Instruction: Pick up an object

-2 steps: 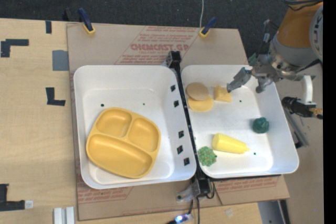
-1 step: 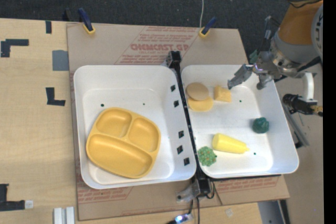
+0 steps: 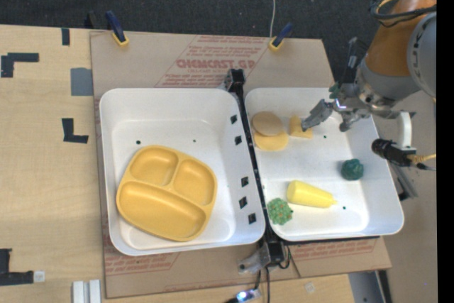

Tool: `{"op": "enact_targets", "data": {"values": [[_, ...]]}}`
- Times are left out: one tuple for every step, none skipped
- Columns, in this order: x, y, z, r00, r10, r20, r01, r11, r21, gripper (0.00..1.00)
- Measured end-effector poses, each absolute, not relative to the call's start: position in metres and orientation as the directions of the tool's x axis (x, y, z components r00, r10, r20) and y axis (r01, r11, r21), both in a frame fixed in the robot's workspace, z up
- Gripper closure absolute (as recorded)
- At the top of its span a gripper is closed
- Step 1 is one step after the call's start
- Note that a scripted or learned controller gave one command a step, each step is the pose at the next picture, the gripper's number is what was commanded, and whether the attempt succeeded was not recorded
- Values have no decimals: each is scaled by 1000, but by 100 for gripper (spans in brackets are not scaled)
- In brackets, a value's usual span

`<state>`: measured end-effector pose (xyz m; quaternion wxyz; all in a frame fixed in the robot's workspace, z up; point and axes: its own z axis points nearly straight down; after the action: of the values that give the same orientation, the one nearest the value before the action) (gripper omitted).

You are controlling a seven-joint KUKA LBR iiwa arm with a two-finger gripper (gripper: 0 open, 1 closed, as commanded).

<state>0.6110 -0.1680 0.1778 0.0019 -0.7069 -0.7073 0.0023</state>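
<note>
Right: claw [image 3: 309, 125] beside cheese wedge [image 3: 299, 127].

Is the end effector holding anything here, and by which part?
Nothing is held. The end effector hovers beside the yellow block in the right bin.

Light fell evenly and fairly bright from overhead, leaving only soft, short shadows under the yellow divided plastic plate [image 3: 167, 191] at seven o'clock. The two shallow white plastic bins [image 3: 113, 152] looked slightly washed out, without hard glare. Focus was mildly soft throughout, and the grey and orange arm [image 3: 401, 46] at two o'clock looked blurred.
</note>
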Motion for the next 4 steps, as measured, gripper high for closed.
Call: {"op": "enact_targets", "data": {"values": [[616,-161,130,-2,1000,-1,1000,2,-5,0],[616,-161,83,-2,1000,-2,1000,2,-1,0],[617,-161,96,-2,1000,-3,1000,2,3,100],[608,-161,149,0,1000,0,1000,0,2,100]]}}
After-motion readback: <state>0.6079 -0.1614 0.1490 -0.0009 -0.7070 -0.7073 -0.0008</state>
